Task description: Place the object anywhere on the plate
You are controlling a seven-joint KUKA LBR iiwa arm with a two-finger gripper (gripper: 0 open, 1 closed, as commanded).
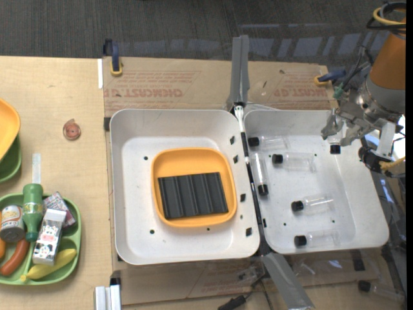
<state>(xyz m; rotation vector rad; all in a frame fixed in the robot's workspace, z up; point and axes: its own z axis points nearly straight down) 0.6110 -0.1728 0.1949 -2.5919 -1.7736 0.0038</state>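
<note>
1. We see an orange plate (194, 187) w/ a dark ribbed insert in the left bin (129, 186).
2. Clear black-capped vials (311, 204) lie in the right bin (361, 218); gripper (345, 129) at its far-right rim.

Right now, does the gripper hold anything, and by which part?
It cannot be told: the gripper hangs over the right bin, and nothing shows between its tips.

Position: fixed above the worktop (51, 89)
Facing: looked down at a slant
Range: took in left bin (129, 192) and right bin (361, 218)
Arm (387, 70): entered from right
</note>
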